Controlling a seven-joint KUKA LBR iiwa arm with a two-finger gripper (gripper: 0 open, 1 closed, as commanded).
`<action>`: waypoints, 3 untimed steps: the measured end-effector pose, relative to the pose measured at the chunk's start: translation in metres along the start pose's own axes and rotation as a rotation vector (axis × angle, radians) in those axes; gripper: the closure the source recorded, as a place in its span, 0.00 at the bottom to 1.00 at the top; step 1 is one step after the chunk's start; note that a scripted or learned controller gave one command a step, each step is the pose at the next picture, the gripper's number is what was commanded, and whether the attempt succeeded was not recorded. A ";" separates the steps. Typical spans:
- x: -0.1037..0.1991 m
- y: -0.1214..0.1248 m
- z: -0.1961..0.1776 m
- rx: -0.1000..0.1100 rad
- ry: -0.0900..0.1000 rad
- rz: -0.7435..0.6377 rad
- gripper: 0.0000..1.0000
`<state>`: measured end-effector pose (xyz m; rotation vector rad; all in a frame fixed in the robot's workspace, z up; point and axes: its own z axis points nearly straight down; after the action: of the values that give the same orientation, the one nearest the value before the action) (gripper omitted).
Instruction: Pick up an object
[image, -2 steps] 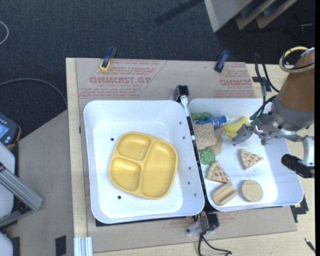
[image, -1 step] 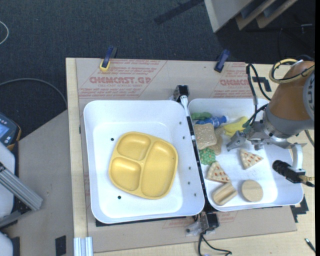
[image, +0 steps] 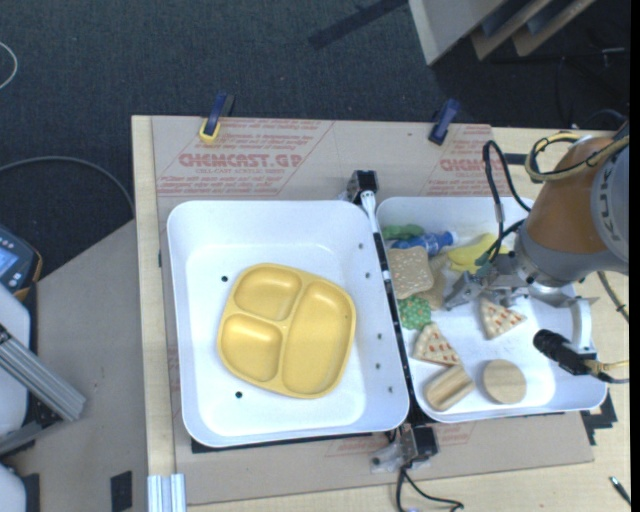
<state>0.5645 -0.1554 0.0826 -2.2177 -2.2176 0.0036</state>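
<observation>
Bench (image: 250, 160) bearing two bins: left bin (image: 190, 250) with one yellow tray (image: 287, 328); right bin (image: 575, 395) with two pizza wedges (image: 436, 346), one round block (image: 503, 381), gripper (image: 490, 288) lowered among them, grip hidden, cannot tell

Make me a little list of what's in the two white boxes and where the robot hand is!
left bin: yellow divided plate
right bin: toy food, including cracker, two waffle wedges, bread roll, round wooden disc, yellow piece, green and blue bits
gripper: low over the right bin, near one wedge
holding something: cannot tell
</observation>
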 end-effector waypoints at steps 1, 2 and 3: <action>-0.001 0.001 -0.013 -0.006 -0.002 0.002 1.00; -0.004 -0.005 -0.059 -0.011 -0.005 0.001 1.00; -0.008 -0.001 -0.103 -0.012 -0.005 0.000 1.00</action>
<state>0.5645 -0.1640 0.1858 -2.2260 -2.2264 -0.0042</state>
